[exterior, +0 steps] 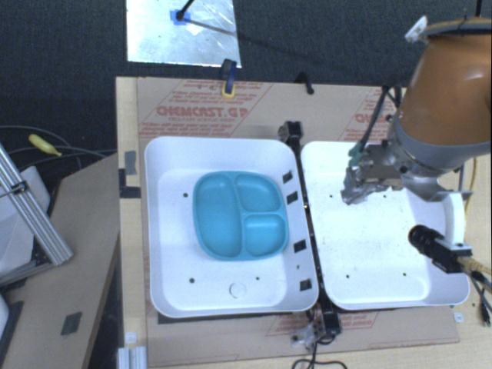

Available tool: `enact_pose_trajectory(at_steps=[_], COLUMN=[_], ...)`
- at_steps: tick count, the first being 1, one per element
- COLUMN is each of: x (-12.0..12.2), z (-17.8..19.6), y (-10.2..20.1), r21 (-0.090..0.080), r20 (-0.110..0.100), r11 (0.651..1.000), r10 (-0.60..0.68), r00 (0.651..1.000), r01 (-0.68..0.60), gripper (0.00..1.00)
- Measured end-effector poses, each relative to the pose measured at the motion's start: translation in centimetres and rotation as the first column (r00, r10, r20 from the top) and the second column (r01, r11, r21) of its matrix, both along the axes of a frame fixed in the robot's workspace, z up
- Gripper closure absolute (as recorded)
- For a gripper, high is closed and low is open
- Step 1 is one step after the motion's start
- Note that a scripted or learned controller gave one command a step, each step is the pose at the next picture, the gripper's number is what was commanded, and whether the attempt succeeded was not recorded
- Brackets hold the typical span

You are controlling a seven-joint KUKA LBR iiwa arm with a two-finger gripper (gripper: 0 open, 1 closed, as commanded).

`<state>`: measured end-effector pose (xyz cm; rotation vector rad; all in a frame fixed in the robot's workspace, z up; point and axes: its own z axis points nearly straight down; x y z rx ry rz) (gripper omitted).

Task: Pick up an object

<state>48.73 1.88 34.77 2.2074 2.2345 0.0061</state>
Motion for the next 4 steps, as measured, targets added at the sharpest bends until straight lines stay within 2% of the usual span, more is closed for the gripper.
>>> enact_pose_trajectory(at_steps=[1, 2, 3, 4], x=[-0.1, 0.0, 0.0, 0.0], z=[2.6, 6.3, 9.3, 13.1], y=[7.8, 9.9, 10.3, 8.1], r21=[0.0, 0.0, 0.0, -0.001], r20=[0.001, 0.003, 0.002, 0.003], r11=[1.0, 1.0, 1.0, 1.0], r10=[-0.001, -0.006, -0.007, -0.013], r00=[1.0, 1.0, 1.0, 1.0], r01=[0.001, 0.006, 0.007, 0.013], gripper=[1.0, 1.0, 1.0, 1.0])
